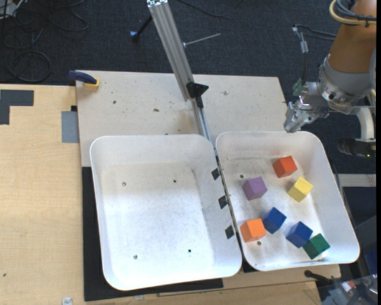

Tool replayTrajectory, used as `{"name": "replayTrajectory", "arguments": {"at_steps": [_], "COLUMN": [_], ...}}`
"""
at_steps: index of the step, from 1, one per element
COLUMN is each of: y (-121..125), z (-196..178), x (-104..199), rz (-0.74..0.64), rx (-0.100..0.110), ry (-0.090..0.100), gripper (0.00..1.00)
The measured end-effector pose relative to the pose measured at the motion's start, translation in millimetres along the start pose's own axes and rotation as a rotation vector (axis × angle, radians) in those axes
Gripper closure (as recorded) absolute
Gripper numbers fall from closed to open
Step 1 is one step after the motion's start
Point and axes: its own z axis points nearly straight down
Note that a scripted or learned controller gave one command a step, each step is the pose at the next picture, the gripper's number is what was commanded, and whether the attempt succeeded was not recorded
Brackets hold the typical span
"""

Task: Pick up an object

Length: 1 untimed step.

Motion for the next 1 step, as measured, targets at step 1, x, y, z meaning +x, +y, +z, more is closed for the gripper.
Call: {"name": "replayTrajectory", "arguments": {"at_steps": [1], "y": [-19.0], "z": [17.3], "x": [47.5], "rz": [-0.002], "rx": [0.006], "ry": [0.002], "gripper": [1.0]}}
